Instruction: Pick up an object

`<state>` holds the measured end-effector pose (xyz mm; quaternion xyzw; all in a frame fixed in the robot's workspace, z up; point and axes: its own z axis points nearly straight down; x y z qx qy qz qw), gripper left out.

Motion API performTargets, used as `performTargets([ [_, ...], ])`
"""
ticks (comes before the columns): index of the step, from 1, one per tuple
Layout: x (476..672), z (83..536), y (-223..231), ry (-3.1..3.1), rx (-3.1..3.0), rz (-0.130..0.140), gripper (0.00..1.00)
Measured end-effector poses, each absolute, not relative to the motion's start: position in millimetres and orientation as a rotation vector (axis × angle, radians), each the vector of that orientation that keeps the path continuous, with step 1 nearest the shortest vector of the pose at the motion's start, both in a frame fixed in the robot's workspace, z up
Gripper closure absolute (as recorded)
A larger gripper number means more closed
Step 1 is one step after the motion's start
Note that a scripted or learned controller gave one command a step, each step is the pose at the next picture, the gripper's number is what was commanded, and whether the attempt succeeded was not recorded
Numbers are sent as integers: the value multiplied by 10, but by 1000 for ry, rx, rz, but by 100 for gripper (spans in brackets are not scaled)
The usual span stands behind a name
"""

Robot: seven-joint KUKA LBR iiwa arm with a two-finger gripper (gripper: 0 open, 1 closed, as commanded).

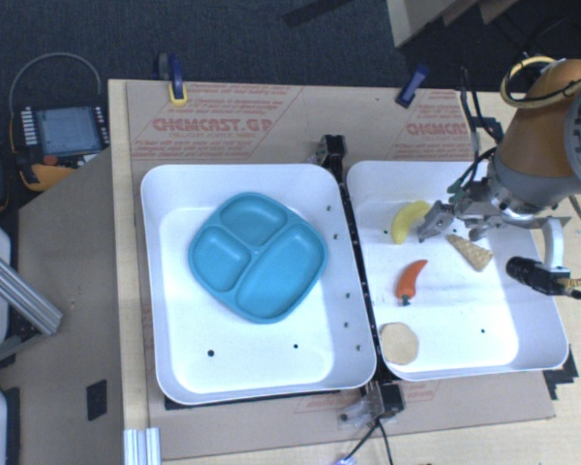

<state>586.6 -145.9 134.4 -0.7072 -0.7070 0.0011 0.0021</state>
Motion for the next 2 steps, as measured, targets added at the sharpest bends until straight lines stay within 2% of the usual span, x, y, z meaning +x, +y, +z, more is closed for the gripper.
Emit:
performTargets([
  [1,5865,832,-1453,-2219,-2219,2,0],
  [2,5873,949,-1454,-2222,-2223,-1,100],
])
